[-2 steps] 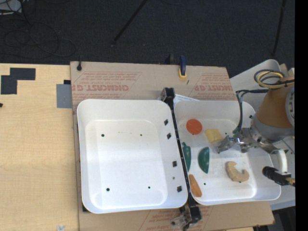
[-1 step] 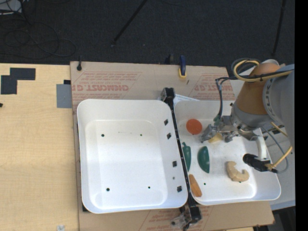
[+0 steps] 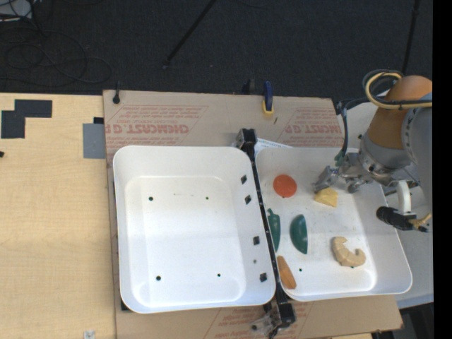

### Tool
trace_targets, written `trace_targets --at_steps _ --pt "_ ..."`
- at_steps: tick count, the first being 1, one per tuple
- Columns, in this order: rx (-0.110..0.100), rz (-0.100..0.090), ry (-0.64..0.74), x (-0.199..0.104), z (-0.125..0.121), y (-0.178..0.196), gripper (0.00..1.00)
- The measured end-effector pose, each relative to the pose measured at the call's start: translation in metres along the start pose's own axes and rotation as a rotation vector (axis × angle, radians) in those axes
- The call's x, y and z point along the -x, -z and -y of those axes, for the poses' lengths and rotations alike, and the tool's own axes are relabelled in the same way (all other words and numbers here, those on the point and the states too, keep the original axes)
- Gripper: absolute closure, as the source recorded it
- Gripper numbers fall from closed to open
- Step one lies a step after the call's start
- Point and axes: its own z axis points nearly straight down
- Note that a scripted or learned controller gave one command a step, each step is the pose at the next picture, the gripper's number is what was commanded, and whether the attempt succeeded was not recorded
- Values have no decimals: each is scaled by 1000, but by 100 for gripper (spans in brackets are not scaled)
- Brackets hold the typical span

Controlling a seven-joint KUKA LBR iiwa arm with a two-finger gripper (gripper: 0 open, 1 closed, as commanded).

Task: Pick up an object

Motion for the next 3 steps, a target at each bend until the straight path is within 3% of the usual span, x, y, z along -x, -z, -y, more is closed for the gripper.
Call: trace_targets --at_steps 1,2,3 --pt "8 0 4 -1 -2 17 100" --pt "17 7 4 -65 -10 9 100" --pt "23 4 -3 -74 28 10 100"
